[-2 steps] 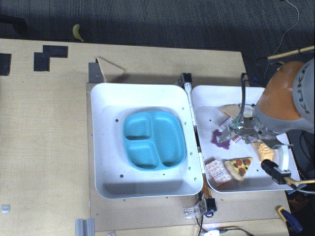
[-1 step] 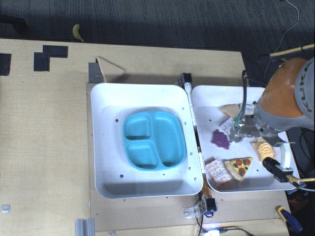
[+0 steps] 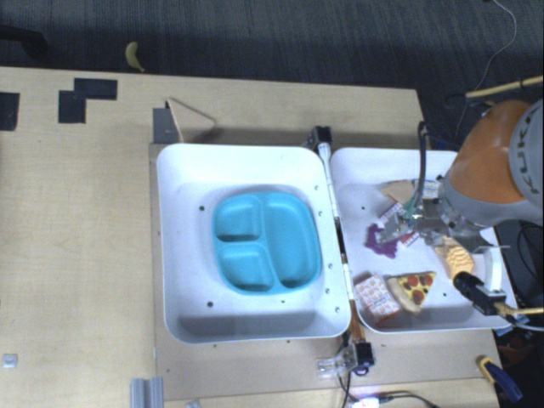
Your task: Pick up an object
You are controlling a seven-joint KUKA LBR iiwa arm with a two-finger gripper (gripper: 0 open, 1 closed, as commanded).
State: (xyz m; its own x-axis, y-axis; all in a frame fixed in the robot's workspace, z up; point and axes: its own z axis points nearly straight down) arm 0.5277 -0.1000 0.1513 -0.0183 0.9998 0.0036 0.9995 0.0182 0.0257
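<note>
My gripper [image 3: 401, 224] hangs low over the middle of the right bin [image 3: 361, 167], at the end of the grey arm with the orange band [image 3: 493, 164]. Just below and left of it lies a purple toy [image 3: 380, 239], touching or partly under the gripper's tip. A toy pizza slice [image 3: 414, 288] and a red-and-white block [image 3: 373, 297] lie at the bin's front. A tan piece [image 3: 397, 192] sits toward the back. A yellow-orange piece [image 3: 456, 258] lies right of the gripper, partly hidden by the wrist.
The left bin [image 3: 174, 228] holds a blue divided plate [image 3: 265, 240]. The bins' shared rim [image 3: 334, 219] runs just left of the purple toy. A black part [image 3: 478, 296] juts over the right bin's front right corner.
</note>
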